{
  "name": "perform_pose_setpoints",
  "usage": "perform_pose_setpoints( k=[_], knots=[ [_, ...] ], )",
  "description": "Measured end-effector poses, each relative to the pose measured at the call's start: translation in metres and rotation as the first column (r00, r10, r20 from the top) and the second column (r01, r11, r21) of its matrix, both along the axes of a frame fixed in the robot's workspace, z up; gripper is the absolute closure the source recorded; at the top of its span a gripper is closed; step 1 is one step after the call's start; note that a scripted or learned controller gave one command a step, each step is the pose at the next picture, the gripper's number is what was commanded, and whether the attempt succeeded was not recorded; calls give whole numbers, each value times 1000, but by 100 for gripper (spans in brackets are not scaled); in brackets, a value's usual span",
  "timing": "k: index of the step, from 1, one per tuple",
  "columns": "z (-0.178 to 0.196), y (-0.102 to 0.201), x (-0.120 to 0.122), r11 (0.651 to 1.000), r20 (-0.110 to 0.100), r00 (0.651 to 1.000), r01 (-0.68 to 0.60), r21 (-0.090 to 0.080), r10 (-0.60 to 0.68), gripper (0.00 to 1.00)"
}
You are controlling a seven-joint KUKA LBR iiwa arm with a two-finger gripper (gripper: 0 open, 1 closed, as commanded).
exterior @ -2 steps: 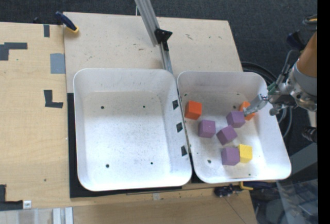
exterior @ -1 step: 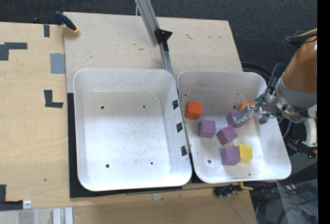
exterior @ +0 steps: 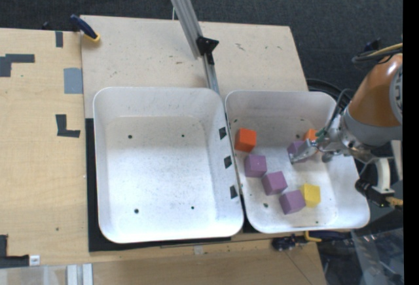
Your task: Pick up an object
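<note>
Pincer (exterior: 302, 154) low in right bin (exterior: 275, 101), partly covering purple block (exterior: 296, 147), grip state unclear.

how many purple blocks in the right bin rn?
4. One purple block below the orange block, one mid-bin, one touching the yellow block, one at the gripper, partly covered. More could be hidden under the arm.

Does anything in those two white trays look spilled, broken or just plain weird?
Nothing stands out. The blocks all lie inside the right bin: an orange block, purple blocks and a yellow block. The gripper is down among them at another purple block.
</note>
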State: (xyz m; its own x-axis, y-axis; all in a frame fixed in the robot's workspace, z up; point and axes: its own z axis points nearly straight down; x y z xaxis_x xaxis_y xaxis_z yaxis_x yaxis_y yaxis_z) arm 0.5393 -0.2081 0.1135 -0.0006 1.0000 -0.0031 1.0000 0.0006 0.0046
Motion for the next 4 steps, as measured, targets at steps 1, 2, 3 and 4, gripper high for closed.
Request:
perform_pose_setpoints(
  k=[1,2,3,4],
  knots=[
    [6,2,-1,1000,-7,1000,-1,4,1,100],
    [60,4,10,1000,0,1000,-2,1,2,100],
    [115,9,21,1000,1,1000,-2,1,2,100],
    [156,10,22,1000,-2,1000,-1,2,1,100]
  ],
)
